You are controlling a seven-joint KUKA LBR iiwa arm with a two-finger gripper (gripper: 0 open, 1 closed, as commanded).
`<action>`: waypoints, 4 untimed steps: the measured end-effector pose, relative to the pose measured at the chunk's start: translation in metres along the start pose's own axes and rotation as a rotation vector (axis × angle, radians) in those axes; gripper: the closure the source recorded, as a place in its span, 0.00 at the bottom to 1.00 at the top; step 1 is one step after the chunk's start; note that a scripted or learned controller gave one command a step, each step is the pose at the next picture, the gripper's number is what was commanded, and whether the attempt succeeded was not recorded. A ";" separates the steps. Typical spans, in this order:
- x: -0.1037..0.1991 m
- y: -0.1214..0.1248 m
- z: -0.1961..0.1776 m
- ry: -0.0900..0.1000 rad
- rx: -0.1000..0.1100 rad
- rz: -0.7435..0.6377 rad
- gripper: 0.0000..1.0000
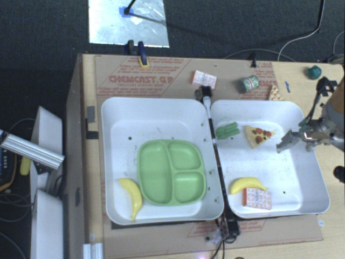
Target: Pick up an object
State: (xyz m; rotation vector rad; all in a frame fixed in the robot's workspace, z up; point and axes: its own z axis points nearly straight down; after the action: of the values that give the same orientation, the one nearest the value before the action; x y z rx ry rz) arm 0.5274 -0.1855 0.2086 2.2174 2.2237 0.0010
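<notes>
Pizza slice (260, 135) beside "CHEMCAST"-printed board (141, 80)

The left bin (116, 112) holds a green divided plate (171, 171) and a banana (131, 197). The right bin (294, 112) holds a pizza slice (259, 135), a green pod (227, 130), another banana (247, 184) and a red box (256, 198). The end effector (285, 140) hangs over its right side.
</notes>
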 end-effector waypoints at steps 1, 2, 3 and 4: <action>0.042 0.039 0.083 0.001 0.002 -0.001 0.00; 0.019 0.124 0.116 0.000 -0.001 -0.002 0.00; 0.008 0.106 0.121 -0.001 -0.007 0.000 0.00; -0.002 0.079 0.103 -0.001 -0.001 0.002 0.00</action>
State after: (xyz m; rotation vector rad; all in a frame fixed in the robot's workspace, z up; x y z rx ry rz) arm 0.6065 -0.1875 0.1055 2.2180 2.2206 0.0014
